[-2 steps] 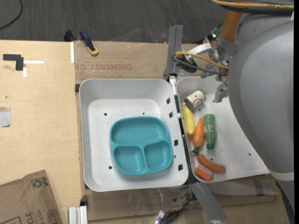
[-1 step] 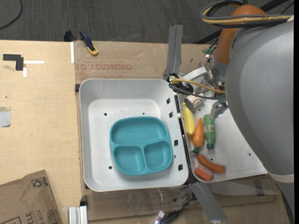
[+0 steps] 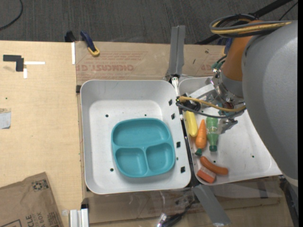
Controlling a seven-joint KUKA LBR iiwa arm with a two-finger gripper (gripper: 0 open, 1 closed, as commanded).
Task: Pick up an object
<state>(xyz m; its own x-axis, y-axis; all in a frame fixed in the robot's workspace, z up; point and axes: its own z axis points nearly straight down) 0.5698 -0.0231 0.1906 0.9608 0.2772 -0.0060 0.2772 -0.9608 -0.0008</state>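
Toy food is lying in the right bin (image 3: 255, 160), grouped along its left side. A yellow corn cob (image 3: 191, 123) is resting closest to the divider, with an orange carrot (image 3: 201, 134) leaning just beside it and a green bottle (image 3: 212, 132) next to the carrot. Nearer the front edge, a sausage (image 3: 214, 166) and a small red piece (image 3: 206, 176) are sitting close together.

The arm (image 3: 272, 93) is reaching in from the right, its grey bulk covering much of the right bin, with the orange band (image 3: 235, 60) showing above the wrist. The gripper (image 3: 222, 111) is hanging low over the bottle's upper end; cables and the wrist are blocking it, so whether it is spread or pinching anything cannot be told.

The left bin (image 3: 94, 126) is holding a teal divided tray (image 3: 143, 147) near its middle. Both bins are sitting on a wooden bench (image 3: 38, 126), with a cardboard sheet (image 3: 123, 60) lying behind them.
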